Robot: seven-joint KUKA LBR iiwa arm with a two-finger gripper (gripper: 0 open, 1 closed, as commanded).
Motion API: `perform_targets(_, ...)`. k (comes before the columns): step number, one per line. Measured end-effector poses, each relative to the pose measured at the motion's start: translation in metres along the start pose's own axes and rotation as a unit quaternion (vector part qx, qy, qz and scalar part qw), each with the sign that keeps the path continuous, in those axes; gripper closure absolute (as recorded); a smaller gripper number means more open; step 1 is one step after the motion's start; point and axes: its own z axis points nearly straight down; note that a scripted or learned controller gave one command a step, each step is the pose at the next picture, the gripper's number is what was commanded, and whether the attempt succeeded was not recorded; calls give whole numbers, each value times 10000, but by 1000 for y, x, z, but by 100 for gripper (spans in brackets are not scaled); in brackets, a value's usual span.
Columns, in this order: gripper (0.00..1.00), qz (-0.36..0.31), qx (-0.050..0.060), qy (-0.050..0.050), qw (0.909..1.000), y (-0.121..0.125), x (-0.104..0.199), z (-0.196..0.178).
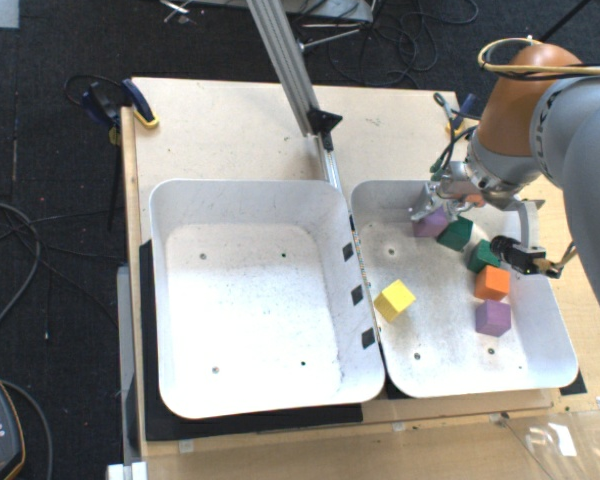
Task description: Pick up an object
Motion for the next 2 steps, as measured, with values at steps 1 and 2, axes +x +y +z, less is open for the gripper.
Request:
perform_targets(1, 100, -4, 136, 49, 9999, -20, 88, -76)
perform_targets(2, 100, 0, 147, 49, 9999, -3, 149, -82)
